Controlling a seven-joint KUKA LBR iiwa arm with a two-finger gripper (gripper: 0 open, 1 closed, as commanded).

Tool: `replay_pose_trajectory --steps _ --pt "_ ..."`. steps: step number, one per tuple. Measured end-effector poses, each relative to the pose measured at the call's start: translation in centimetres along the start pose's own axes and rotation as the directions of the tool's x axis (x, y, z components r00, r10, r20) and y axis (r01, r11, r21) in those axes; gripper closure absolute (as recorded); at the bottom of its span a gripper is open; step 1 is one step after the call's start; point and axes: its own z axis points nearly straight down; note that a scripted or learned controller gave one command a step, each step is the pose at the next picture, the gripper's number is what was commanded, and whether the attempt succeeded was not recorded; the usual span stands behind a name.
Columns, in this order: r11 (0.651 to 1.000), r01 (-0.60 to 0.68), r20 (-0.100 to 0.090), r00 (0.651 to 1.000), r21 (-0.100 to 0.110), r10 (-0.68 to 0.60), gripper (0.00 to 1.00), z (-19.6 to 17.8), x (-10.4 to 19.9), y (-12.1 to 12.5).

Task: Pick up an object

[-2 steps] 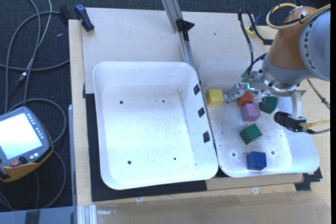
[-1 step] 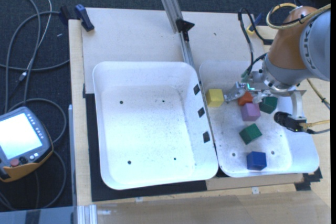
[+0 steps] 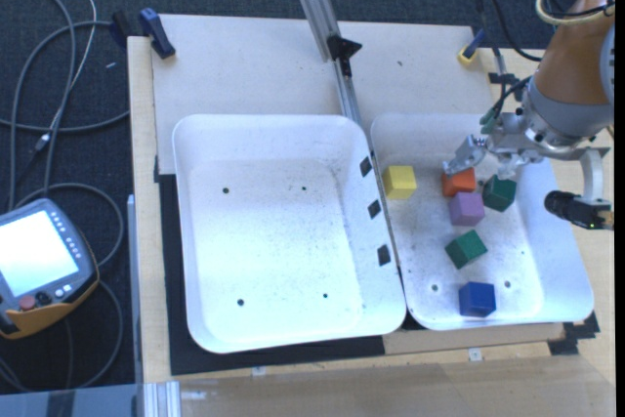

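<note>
Over the right bin's far right corner hangs the hand [image 3: 485,161], low among the blocks; whether it is clenched or released I cannot tell from where I stand, and nothing shows plainly between its tips. Just beside it sit the orange block [image 3: 459,181] and a dark green block [image 3: 499,193], with the purple block [image 3: 466,207] touching the orange one on its near side.

To do this pick well, I'd say the hand should settle on one block alone, squarely over two opposite faces. These three crowd each other, so a slanted approach may nudge a neighbour instead of gripping anything.

Counting outward: one orange, one purple, two green with the brighter green block [image 3: 466,248] nearer the middle, one blue block [image 3: 477,298] by the near edge, one yellow block [image 3: 398,181] against the left wall. Six blocks, all in the right bin [image 3: 557,298]; the left bin [image 3: 195,146] stands beside it on the counter [image 3: 244,63].
</note>
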Motion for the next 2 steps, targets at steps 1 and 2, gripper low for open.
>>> replay_pose_trajectory --steps 1,2 --pt "1.0 0.002 0.004 1.0 -0.019 -0.002 0.0 6.3 0.9 0.2" --pt "1.0 -0.005 -0.004 1.0 0.013 0.005 0.0 8.6 -1.5 -7.7"
